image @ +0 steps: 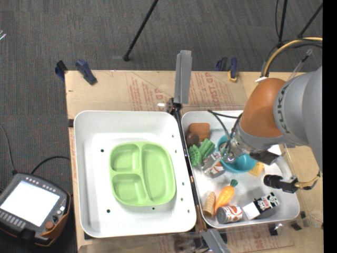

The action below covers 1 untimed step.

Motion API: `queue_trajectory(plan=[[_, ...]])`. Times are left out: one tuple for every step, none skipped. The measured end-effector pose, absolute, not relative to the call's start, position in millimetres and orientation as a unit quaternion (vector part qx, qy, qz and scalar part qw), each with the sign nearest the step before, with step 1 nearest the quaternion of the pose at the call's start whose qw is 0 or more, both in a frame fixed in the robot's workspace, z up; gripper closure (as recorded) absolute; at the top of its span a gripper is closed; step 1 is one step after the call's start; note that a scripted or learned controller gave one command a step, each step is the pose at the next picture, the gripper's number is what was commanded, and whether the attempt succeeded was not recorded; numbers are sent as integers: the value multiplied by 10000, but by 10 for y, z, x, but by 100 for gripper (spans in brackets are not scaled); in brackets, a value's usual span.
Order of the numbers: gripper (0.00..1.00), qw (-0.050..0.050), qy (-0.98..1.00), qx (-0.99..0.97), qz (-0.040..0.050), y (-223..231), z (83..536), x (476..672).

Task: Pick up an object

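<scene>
My gripper (215,164) is low in the right bin (293,196), coming off the grey arm with its orange band (263,115). It sits between a green ridged toy (201,152) on its left and a blue bowl (240,163) on its right, close to or touching both. A brown block (199,131) lies just behind the green toy. In front of the gripper are a carrot (225,194), an ice-cream cone (209,203), a small can (230,214) and a black-and-white carton (264,204). The arm hides part of the bowl.
The left bin (84,141) holds a green divided plate (142,173). A yellow piece (257,168) lies right of the bowl. A grey post (182,80) stands behind the bins' shared wall. A tablet (29,204) lies on the floor at lower left.
</scene>
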<state>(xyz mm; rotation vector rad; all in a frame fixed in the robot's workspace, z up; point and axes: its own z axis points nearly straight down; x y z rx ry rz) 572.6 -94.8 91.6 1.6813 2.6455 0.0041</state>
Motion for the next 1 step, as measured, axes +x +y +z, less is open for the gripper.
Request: queue_trajectory(plan=[[100, 25, 8457, 5337, 8, -939, 1007, 5727]])
